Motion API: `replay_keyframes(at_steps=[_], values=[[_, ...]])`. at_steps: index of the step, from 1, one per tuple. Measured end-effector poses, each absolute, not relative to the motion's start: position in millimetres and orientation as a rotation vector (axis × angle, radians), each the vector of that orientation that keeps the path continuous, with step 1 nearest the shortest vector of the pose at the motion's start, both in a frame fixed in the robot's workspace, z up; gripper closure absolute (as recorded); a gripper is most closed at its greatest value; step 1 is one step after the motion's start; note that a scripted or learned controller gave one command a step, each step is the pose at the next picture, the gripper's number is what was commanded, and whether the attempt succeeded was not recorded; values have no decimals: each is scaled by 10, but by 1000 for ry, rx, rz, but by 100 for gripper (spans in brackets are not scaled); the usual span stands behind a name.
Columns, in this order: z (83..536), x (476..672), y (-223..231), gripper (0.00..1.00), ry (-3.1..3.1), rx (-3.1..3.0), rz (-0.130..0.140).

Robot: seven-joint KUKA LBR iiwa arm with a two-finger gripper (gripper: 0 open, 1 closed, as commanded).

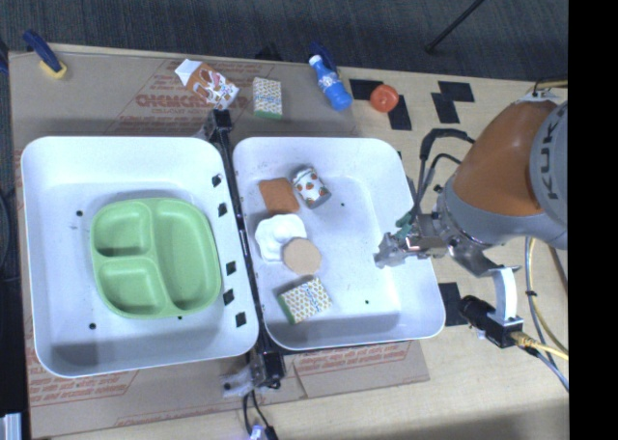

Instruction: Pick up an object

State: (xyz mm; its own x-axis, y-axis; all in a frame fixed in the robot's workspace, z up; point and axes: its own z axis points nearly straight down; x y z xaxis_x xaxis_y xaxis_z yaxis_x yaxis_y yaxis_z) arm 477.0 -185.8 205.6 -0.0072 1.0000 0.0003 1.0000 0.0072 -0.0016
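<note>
The right bin holds several small objects near its left half: a brown square block, a small patterned ball-like toy, a white piece, a tan round disc and a green-edged patterned packet. My gripper hovers at the bin's right side, apart from all of them. Nothing shows between its fingers.
The left bin holds a green divided tray. Behind the bins on the bench lie a wrapped snack, a small green box, a blue bottle, an orange cap and a blue-yellow clamp.
</note>
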Motion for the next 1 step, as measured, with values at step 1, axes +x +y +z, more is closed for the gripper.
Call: replay_keyframes(at_steps=[1], values=[[2823, 5715, -1427, 100, -2229, -2215, -1]])
